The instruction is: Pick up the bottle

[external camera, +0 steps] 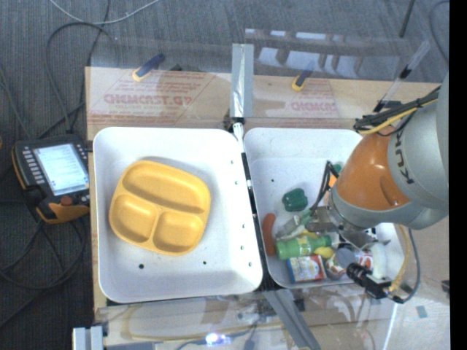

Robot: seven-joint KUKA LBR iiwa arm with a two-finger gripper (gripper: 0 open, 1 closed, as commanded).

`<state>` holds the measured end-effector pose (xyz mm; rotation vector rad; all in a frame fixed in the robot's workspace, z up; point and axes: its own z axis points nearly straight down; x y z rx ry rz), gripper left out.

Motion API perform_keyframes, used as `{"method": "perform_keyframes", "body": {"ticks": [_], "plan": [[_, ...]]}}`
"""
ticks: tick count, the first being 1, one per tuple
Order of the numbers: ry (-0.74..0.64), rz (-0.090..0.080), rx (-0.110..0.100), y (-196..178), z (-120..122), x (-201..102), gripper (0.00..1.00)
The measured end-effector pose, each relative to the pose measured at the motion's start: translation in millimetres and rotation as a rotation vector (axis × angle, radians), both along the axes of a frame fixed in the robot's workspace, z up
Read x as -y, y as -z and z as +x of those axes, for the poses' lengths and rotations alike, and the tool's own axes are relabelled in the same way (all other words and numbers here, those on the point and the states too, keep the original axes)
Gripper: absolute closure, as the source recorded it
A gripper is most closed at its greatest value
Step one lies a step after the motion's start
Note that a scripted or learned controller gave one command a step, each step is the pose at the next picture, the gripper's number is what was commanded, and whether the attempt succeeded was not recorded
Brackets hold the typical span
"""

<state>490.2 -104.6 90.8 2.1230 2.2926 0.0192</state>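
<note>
We note first how much the arm (pixel 398 173) hides: its orange band and grey body cover the right part of the right bin (pixel 292 148), and the items beneath it show in fragments. The gripper (pixel 321 224) sits low in a cluttered patch at the bin's near side; its metal parts blur into the objects around it, and we cannot tell how far it is open or whether it grips anything.

The bottle (pixel 303 247) lies on its side in the right bin, near the front wall. It is green with a yellow band, long axis roughly left to right, its left end just beside a red-orange sausage-shaped item (pixel 268 233); which end is the cap we cannot make out. Its right end runs under the gripper hardware. Just in front of it, touching or nearly so, lies a small pack with a red and blue label (pixel 305 268). A dark green rounded object (pixel 295 199) rests behind the bottle, a little apart.

Open floor in this bin lies toward the back and left, by the dividing wall. The left bin (pixel 109 268) holds a yellow compartment tray (pixel 160 206), with bare white margin on all sides.
</note>
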Motion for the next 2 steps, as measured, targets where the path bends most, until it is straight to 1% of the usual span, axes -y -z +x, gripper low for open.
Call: {"method": "perform_keyframes", "body": {"ticks": [1,2], "plan": [[0.001,-0.001,0.003,-10.3,1.1,0.1,1.00],[0.001,0.001,-0.002,-9.4,-0.1,-0.5,0.00]]}}
